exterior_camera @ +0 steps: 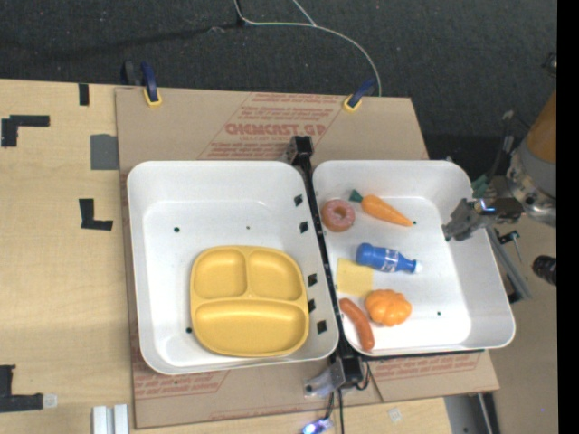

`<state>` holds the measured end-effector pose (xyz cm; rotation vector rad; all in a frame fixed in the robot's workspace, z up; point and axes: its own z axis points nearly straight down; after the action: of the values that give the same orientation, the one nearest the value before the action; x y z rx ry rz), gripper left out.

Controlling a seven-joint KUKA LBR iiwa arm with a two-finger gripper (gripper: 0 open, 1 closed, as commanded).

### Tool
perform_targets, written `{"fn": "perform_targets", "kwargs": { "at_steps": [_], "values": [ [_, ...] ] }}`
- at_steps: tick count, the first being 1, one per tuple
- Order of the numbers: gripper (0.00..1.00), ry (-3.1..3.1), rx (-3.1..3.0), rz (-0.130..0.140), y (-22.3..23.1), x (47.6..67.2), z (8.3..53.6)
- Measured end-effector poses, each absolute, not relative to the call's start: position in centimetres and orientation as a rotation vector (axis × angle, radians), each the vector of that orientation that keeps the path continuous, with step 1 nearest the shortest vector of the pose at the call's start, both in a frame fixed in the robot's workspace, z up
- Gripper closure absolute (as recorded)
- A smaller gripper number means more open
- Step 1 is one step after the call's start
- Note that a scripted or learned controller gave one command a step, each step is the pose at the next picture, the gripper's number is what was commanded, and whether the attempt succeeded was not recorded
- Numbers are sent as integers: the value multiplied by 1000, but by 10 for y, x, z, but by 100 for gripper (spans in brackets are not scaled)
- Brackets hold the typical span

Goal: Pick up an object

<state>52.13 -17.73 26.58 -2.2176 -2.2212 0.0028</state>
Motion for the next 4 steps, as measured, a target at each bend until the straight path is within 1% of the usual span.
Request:
{"fn": "perform_targets", "kwargs": {
  "at_steps": [1,2,3,4],
  "values": [
    [100,-2224,-2212,5,-125,536,246],
    [100,-2226,-2210,3,-72,557,249],
    [100,-2225,-2211,7,-24,575,229],
    [100,-2226,-2211,6,32,586,219]
  ]
}}
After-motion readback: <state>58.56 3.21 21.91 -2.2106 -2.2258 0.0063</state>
